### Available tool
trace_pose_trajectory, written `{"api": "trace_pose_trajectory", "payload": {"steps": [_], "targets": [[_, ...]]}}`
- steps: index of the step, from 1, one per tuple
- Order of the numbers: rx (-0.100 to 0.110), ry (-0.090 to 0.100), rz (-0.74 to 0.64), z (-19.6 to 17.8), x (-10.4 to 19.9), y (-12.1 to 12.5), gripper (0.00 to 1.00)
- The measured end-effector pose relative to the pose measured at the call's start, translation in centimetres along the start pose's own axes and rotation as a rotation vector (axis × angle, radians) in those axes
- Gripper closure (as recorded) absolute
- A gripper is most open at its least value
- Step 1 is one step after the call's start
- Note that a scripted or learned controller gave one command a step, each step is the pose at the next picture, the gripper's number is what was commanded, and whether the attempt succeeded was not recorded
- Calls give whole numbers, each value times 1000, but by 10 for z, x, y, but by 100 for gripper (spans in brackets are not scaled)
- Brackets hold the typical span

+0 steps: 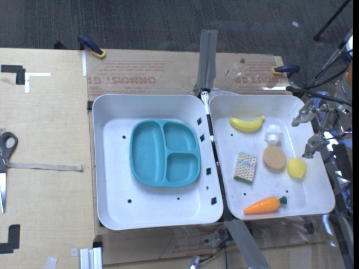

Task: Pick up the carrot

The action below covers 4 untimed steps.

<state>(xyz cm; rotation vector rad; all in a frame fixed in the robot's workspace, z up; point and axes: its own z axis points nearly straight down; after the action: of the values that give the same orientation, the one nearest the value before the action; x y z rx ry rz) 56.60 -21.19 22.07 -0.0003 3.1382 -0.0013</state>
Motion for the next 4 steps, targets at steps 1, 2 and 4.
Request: {"api": "trace_pose_trajectory", "payload": {"steps": [1, 2, 4], "targets": [[-1, 0, 15, 123, 36, 69, 0], [0, 1, 279, 128, 88, 116, 0], [0, 1, 577, 128, 88, 80, 0]]}}
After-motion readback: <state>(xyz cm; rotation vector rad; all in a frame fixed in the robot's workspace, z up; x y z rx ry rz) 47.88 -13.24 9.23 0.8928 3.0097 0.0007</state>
